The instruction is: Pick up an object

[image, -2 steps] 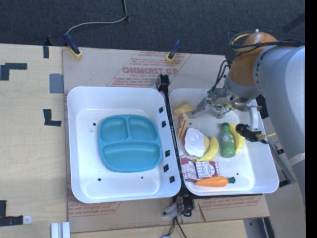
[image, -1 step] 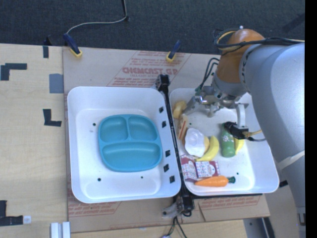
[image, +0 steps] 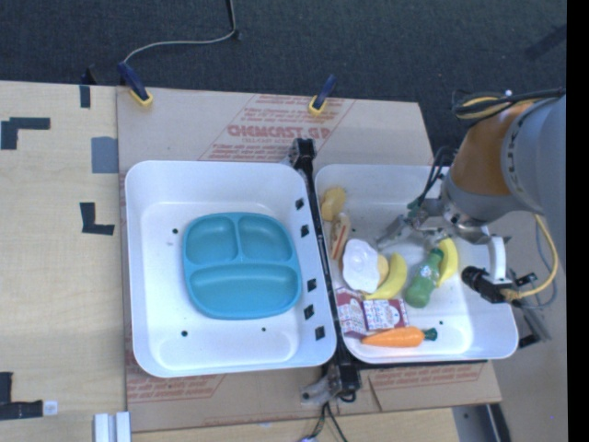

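My gripper hangs over the middle of the right bin, and its fingers look open with nothing between them. Just below it lie a yellow banana, a green bottle and a second banana. A white rounded object sits to the gripper's lower left. An orange carrot lies along the bin's front wall, next to a red and white packet. A pale yellow item and a tan stick-like item lie by the bin's left wall.
The left bin holds a blue divided plate. A black divider runs between the two bins. The arm's orange band and grey body stand over the right bin's right edge. Cardboard lies under the bins.
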